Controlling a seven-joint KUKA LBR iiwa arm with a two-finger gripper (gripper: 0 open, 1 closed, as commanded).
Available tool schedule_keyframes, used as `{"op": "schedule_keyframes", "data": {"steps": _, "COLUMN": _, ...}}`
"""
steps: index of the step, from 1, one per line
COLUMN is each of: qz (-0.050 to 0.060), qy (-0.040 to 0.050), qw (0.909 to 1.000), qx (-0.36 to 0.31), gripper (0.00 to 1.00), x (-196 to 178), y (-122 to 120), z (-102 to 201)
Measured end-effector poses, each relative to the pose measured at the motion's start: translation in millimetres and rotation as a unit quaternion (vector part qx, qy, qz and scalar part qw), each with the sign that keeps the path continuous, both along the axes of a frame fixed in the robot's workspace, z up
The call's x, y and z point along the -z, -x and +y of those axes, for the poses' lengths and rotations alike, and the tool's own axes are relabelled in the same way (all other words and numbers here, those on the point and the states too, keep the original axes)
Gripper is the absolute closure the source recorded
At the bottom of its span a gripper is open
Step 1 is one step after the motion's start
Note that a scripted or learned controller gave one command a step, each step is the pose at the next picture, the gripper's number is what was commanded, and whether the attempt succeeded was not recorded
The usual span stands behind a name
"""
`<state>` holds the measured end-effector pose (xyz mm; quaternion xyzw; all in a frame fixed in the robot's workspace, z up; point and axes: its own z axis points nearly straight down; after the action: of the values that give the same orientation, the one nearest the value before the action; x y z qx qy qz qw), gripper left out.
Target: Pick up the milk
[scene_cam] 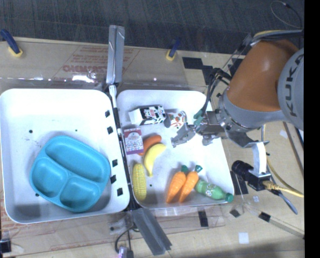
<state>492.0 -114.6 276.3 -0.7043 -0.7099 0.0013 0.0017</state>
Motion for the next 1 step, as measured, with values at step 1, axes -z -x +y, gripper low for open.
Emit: {"op": "schedule_keyframes", "data": {"steps": 1, "qz": -0.001, "qy": 0.0004, "qw": 0.9998, "qx": -0.018, "gripper": 0.00, "x": -2.2, "y": -87.7, "z": 9.5}}
